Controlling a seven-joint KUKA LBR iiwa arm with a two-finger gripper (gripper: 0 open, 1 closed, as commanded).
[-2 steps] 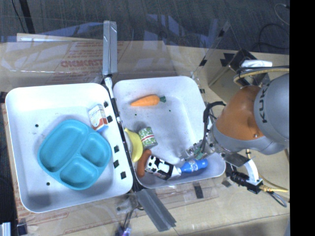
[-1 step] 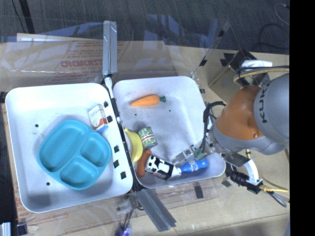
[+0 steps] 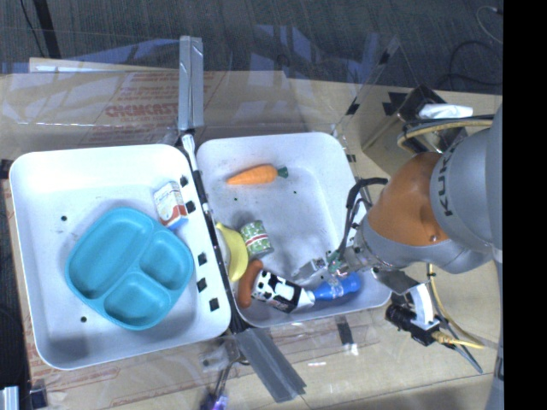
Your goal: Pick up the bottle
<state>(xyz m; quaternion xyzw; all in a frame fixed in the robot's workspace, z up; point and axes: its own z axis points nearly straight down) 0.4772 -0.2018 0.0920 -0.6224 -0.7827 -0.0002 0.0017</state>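
A blue bottle (image 3: 339,290) lies on its side at the front right corner of the right bin (image 3: 295,148). My gripper (image 3: 330,268) hangs low over that corner, right above the bottle's left end; whether it touches the bottle I cannot make out. The arm's orange band (image 3: 408,205) and grey wrist reach in from the right and cover the bin's right rim. A small white container with a red label (image 3: 168,202) lies in the left bin (image 3: 51,165), at the top right edge of a blue divided plate (image 3: 130,266).
The right bin also holds a carrot (image 3: 253,175) at the back, a green can (image 3: 255,237), a yellow piece (image 3: 232,250), a brown piece (image 3: 248,283) and a black-and-white spotted toy (image 3: 279,290) just left of the bottle. A metal divider (image 3: 190,84) separates the bins.
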